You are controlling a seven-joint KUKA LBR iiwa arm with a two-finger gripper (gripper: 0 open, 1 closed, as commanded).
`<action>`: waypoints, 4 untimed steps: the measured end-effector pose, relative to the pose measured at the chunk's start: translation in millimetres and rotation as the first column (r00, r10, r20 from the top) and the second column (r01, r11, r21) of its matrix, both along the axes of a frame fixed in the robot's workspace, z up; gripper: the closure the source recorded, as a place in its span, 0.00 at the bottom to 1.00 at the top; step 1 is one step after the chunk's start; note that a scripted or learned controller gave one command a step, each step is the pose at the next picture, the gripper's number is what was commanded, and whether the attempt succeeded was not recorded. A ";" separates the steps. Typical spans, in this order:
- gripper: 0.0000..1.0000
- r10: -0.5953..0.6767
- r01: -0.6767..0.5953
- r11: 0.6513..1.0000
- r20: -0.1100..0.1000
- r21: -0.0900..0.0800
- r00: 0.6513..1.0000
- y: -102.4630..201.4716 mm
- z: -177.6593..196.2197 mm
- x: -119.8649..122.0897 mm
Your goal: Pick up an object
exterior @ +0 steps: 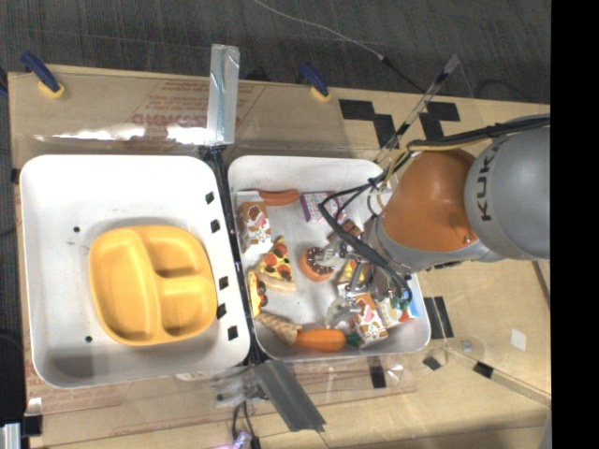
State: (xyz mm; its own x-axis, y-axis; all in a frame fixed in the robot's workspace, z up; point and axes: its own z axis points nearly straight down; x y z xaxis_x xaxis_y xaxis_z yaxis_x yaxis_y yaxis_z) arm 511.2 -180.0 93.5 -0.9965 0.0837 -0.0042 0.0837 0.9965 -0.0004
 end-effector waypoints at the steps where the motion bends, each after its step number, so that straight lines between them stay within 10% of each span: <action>1: 0.00 0.249 -0.249 0.968 0.000 0.000 0.968 23.2 -0.3 73.0; 3: 0.00 0.073 -0.072 0.997 -0.049 0.017 0.996 55.6 -6.7 137.1; 4: 0.00 0.253 -0.253 0.967 -0.004 -0.001 0.967 2.9 -1.0 76.1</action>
